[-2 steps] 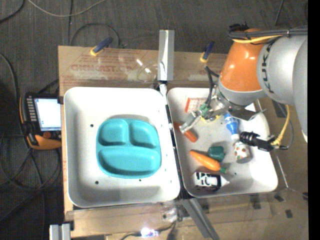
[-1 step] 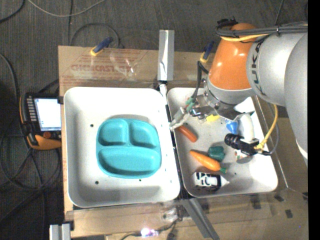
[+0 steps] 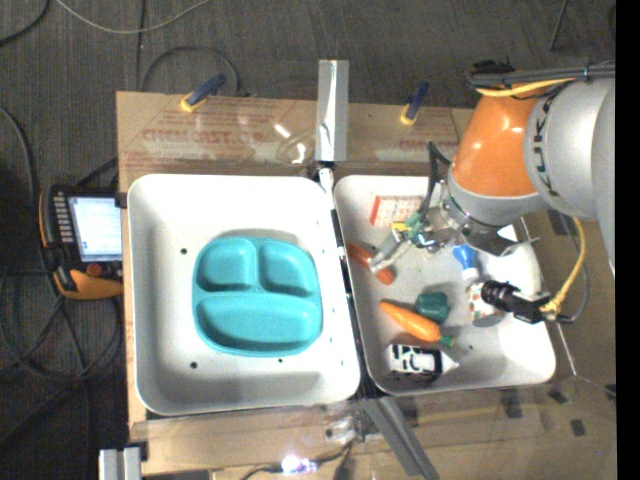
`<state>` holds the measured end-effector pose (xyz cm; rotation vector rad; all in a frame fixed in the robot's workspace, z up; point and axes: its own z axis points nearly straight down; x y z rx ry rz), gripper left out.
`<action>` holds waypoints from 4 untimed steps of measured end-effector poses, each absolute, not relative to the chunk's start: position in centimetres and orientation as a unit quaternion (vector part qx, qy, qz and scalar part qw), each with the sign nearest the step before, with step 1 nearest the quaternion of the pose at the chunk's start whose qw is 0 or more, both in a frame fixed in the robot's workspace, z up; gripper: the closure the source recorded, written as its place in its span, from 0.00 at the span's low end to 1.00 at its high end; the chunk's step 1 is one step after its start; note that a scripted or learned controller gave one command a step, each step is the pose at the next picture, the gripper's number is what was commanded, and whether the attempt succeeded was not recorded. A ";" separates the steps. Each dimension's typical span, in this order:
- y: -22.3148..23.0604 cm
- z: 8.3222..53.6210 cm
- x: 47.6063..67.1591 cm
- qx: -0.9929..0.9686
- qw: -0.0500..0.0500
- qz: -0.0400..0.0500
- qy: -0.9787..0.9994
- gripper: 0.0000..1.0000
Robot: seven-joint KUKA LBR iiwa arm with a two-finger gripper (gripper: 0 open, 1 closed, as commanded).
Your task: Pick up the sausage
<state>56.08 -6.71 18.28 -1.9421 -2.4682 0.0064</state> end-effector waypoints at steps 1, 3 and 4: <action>-10.5 9.1 58.9 -0.643 -0.006 -0.003 -0.766 0.00; -2.6 22.3 58.1 -0.624 0.000 0.001 -0.781 1.00; -10.4 13.3 50.9 -0.619 0.001 0.002 -0.785 1.00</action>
